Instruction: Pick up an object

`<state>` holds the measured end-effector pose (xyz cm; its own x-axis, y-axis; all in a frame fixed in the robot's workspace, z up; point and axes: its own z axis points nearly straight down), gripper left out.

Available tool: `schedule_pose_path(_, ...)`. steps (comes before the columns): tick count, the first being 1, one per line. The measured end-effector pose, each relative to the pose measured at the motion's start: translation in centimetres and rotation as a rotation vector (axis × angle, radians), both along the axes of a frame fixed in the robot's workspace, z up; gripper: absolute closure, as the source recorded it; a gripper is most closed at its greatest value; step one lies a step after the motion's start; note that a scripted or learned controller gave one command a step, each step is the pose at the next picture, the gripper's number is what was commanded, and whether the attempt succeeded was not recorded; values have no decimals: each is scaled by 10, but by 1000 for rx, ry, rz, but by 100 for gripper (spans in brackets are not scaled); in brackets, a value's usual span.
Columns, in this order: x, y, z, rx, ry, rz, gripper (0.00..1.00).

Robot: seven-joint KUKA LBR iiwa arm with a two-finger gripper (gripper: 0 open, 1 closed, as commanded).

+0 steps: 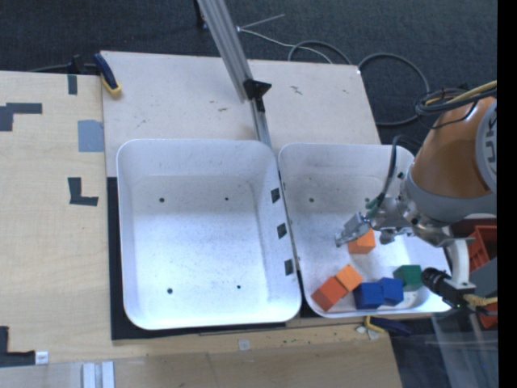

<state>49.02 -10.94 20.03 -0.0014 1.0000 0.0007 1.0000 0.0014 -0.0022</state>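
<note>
My gripper [363,231] hangs low over the middle of the right bin [323,156], reaching in from the right below the orange-banded arm. A small orange block [363,243] sits right at its tip, partly covered by it; I cannot tell whether the block is gripped or resting on the bin floor. Near the bin's front edge lie another orange block [349,276], a red-orange block [327,294], two blue blocks [370,296] and a green block [410,276].
The left bin [129,217] stands beside the right one, their walls meeting at a shared edge. A slanted metal rail [230,43] runs down from the top to the bins' back. Cables lie on the dark floor at the upper right.
</note>
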Motion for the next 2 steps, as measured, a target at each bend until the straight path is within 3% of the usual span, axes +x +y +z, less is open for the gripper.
schedule_pose_path(1,37,-30,-86,-10,-24,0,0)
schedule_pose_path(2,59,-50,-91,-16,-39,2,0)
